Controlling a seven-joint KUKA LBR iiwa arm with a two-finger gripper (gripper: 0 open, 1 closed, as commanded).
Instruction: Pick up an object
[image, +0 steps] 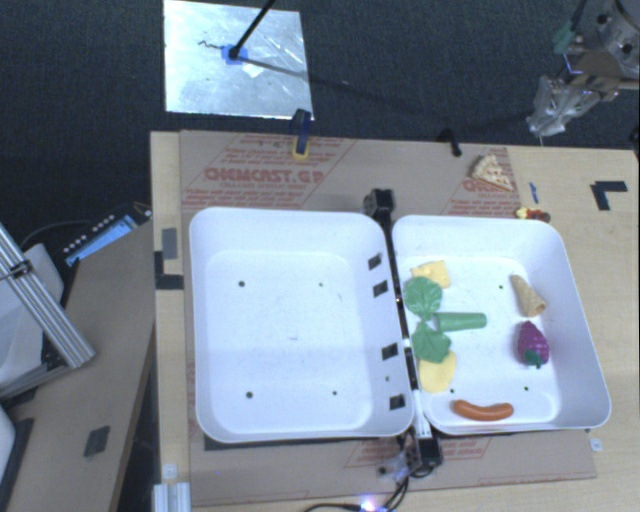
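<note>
- Two shallow white bins are seen side by side on the bench: the left bin and the right bin, joined along a dark hinge strip.
- All the toy foods in the bins are found in the right bin, well apart from the gripper, which is seen at the upper right, above the dark floor beyond the bench's far edge.
- A purple eggplant lies near the bin's right wall, with an ice cream cone just beyond it.
- A red sausage lies near the front wall.
- Leafy greens with a green stalk are spread against the hinge side, between a yellow piece behind and another yellow piece in front.
- A pizza slice rests on the cardboard behind the right bin, nearest the gripper.
- Nothing is seen held by the gripper; whether it is open or closed cannot be told.
</note>
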